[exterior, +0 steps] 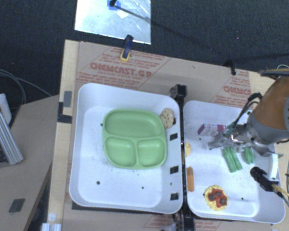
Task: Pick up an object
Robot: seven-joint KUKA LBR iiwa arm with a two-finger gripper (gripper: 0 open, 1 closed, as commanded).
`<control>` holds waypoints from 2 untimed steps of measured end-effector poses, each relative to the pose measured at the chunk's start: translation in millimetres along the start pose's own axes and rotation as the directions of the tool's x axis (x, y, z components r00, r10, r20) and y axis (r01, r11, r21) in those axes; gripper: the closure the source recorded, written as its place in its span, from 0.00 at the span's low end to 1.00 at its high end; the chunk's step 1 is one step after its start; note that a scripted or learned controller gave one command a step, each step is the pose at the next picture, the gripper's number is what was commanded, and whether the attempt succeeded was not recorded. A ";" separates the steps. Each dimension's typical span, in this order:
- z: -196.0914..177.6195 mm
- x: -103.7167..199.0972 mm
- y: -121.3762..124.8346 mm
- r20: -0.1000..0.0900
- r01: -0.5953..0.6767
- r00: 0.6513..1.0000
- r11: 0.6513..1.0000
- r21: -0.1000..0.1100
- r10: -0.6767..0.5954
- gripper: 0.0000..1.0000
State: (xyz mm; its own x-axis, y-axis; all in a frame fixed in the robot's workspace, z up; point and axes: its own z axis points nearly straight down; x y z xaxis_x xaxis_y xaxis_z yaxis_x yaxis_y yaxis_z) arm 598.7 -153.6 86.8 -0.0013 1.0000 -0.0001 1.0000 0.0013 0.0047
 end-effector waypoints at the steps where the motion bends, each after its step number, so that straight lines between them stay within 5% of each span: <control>1: 3.6 -11.4 35.3 -0.004 0.007 1.000 1.000 0.019 -0.007 0.00; 2: 2.1 -30.7 -27.4 -0.009 0.000 1.000 1.000 0.008 0.000 0.00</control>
